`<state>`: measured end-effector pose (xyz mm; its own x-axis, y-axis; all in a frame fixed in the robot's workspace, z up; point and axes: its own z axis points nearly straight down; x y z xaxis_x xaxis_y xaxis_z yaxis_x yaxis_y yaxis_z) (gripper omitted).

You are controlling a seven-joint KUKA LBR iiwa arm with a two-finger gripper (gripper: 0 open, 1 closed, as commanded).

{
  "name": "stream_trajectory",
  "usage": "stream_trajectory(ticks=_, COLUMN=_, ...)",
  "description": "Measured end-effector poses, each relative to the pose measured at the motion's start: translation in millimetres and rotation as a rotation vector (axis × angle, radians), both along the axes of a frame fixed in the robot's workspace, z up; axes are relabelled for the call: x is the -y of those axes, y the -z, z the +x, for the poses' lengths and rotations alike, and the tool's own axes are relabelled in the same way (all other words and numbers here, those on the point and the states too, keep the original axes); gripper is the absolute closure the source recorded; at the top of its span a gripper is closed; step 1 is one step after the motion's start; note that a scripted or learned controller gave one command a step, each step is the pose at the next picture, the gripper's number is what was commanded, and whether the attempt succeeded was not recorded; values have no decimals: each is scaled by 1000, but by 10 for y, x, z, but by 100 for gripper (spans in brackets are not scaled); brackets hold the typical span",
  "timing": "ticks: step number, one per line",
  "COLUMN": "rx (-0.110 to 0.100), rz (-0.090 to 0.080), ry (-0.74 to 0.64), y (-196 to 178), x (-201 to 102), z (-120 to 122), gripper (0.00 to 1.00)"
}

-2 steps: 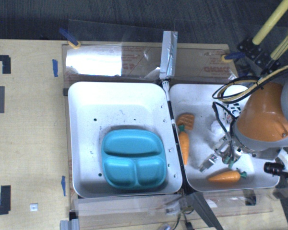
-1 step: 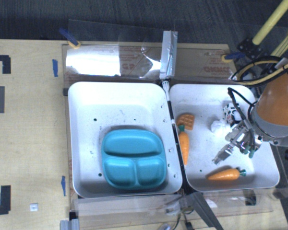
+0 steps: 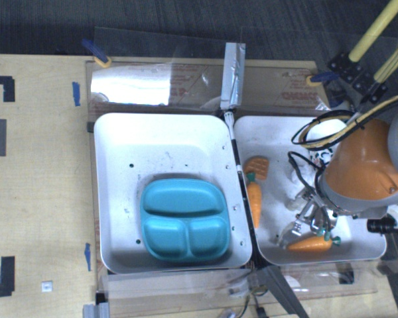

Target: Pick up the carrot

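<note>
two shallow white bins are sitting side by side on the table (image 3: 33,197). the left bin (image 3: 119,144) is holding a blue divided plate (image 3: 184,218) in its near half. the right bin (image 3: 278,138) is holding three orange things: a carrot (image 3: 310,244) lying flat near the front wall, a longer carrot (image 3: 254,203) lying along the left wall, and a short orange piece (image 3: 257,166) just behind that one. the arm (image 3: 365,167) is reaching in from the right, and the tool (image 3: 310,222) is hanging just above the front carrot, close to it or touching it. whether the tool is wide or narrow is not something the view is telling.
</note>
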<state>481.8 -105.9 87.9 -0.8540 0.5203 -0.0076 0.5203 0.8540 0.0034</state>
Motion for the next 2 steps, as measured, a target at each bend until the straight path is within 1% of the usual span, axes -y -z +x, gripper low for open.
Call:
stream_trajectory(ticks=1, rx=-2, rz=4, ry=430, y=-977, x=-419, z=-8, gripper=0)
stream_trajectory(ticks=2, rx=-12, rz=2, ry=533, y=-232, x=176, z=-40, gripper=0)
